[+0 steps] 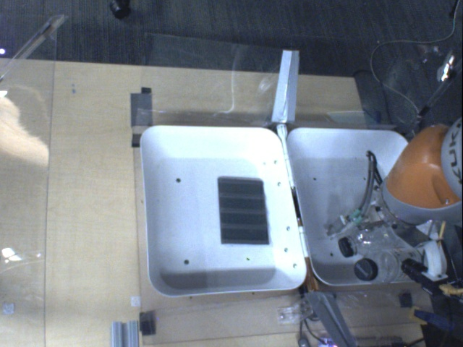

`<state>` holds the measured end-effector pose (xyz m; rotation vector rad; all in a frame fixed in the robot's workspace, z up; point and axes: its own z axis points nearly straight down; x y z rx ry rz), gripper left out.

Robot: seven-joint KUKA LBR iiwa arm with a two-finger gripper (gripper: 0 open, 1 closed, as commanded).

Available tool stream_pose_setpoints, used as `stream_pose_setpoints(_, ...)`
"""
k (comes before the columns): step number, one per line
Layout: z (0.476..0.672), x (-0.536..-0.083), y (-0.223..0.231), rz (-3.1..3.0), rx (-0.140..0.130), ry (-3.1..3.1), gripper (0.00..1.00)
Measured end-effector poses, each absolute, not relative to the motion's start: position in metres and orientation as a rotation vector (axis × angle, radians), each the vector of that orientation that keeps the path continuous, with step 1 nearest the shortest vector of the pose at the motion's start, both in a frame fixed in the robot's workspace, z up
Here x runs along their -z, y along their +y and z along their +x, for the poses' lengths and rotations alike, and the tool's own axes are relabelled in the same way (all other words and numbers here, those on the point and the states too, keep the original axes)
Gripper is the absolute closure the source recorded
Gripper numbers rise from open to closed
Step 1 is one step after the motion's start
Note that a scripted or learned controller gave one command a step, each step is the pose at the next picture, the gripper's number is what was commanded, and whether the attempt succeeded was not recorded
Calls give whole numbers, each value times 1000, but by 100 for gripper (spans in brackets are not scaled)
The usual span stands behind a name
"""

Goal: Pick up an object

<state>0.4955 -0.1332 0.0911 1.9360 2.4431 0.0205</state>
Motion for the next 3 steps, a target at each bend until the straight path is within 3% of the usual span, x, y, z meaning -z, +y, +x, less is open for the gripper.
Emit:
stream_pose_setpoints(1,516,-91,-97,1710,-12,2614,0)
stream_pose_setpoints(2,488,-185,-64,1802,-6,2567,0)
stream_pose_setpoints(3,540,-157,-89,2044,-4,2381,0)
